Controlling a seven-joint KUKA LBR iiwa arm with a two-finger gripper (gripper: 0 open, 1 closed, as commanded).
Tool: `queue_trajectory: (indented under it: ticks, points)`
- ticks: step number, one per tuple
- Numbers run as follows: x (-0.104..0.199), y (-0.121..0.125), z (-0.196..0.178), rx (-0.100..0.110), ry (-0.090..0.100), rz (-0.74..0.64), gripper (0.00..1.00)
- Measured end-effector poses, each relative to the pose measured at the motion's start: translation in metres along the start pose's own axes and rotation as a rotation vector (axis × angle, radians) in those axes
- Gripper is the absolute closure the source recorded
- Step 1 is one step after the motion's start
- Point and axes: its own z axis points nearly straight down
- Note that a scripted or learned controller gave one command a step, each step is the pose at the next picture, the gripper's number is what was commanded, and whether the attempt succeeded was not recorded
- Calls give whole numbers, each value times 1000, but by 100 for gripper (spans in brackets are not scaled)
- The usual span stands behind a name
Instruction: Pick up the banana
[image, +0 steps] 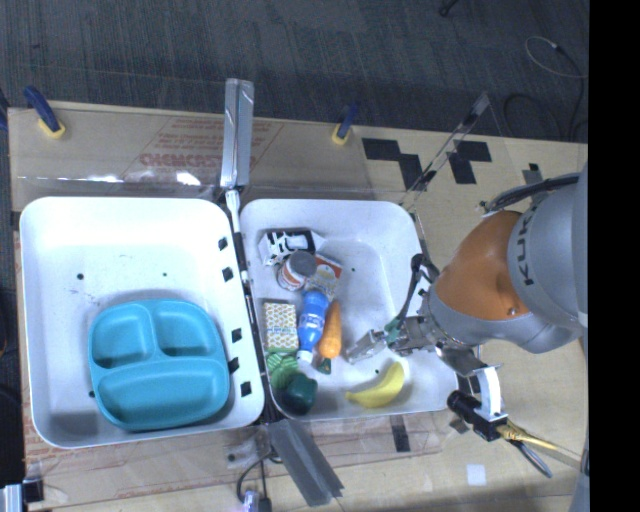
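A: We log the banana (381, 386) in the right bin (400, 225), near corner, right of the orange carrot (329, 338).

B: End effector (366, 346) just above the banana; we cannot tell its state.

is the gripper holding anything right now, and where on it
Nothing is held. The gripper hangs just above the banana in the right bin, with nothing between its fingers; the banana lies on the bin floor.

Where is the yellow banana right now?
The curved yellow banana lies near the front edge of the right white bin, just right of the orange carrot.
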Motion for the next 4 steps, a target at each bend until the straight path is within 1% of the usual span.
queue_trajectory:
  ticks: [2, 3, 4]
  points:
    - [0, 0, 0, 1, 1, -85, 0]
    - [46, 29, -84, 0, 1, -96, 0]
    - [-1, -1, -43, 2, 2, -157, 0]
